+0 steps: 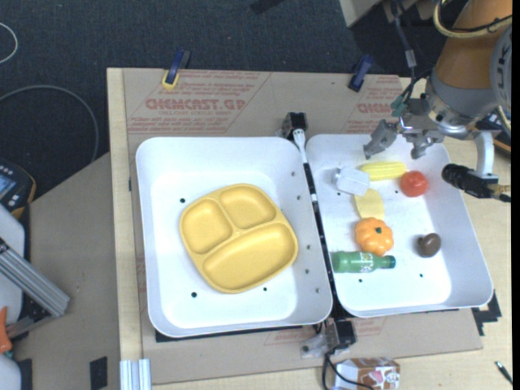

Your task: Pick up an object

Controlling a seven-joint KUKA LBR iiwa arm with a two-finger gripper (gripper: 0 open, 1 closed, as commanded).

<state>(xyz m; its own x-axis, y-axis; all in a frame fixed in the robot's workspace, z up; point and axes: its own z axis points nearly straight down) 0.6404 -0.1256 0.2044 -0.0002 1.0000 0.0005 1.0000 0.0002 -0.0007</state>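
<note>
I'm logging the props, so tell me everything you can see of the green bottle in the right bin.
The green bottle is small, looks like glossy plastic, and has a white band near one end. It lies on its side, roughly crosswise, toward the near side of the right bin. The orange pumpkin sits just behind it, apparently touching. The gripper hangs over the bin's far end, well away from it.

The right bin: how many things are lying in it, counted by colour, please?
Yellow: 2, a corn cob and a flat yellow block
Red: 1, a tomato
Orange: 1, a small pumpkin
Green: 1, a bottle
Brown: 1, a round piece
White: 1, a small white piece
Total: 7
</note>
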